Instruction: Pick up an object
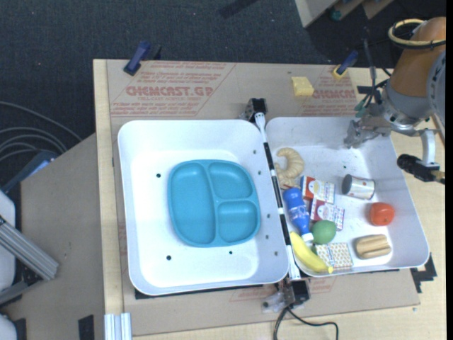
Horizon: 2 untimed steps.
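The right bin (pixel 417 227) holds several small items: a croissant (pixel 290 162), a blue bottle (pixel 297 208), two red and white cartons (pixel 320 190), a silver can (pixel 359 187), a red tomato (pixel 382 214), a green lime (pixel 324 231), a banana (pixel 308 254), a bread roll (pixel 372 246) and a cracker pack (pixel 337 256). My gripper (pixel 356 134) hangs over the bin's far right corner, above bare white floor. It is apart from every item, and the can is the closest, a little nearer the camera.
The left bin (pixel 141 154) holds a blue divided plate (pixel 214 202). A yellow block (pixel 302 86) lies on the bench behind the right bin. Blue clamps (pixel 138 57) sit at the bench's far edge. The arm's orange band (pixel 417 62) is at the upper right.
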### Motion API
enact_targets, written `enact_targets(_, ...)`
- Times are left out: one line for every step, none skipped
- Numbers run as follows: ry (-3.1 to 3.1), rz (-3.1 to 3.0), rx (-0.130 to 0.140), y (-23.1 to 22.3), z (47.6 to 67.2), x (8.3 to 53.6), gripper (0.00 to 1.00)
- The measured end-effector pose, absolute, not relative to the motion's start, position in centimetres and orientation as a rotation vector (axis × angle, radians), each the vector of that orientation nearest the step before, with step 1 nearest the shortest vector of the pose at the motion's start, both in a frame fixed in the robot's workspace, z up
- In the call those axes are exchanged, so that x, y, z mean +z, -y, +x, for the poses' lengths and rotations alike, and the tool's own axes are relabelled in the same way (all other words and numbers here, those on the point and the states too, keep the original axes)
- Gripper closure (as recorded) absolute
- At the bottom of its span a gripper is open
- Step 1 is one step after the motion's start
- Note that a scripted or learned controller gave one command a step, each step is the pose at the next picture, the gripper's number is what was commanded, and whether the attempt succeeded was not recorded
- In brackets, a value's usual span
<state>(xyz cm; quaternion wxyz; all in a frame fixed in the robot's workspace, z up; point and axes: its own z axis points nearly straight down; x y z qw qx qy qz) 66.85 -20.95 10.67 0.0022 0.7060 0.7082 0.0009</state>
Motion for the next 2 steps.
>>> enact_targets(-2.222,2.215,0.002,20.9,66.8,10.6,0.00)
enact_targets(-2.219,2.213,0.004,21.0,66.9,11.7,1.00)
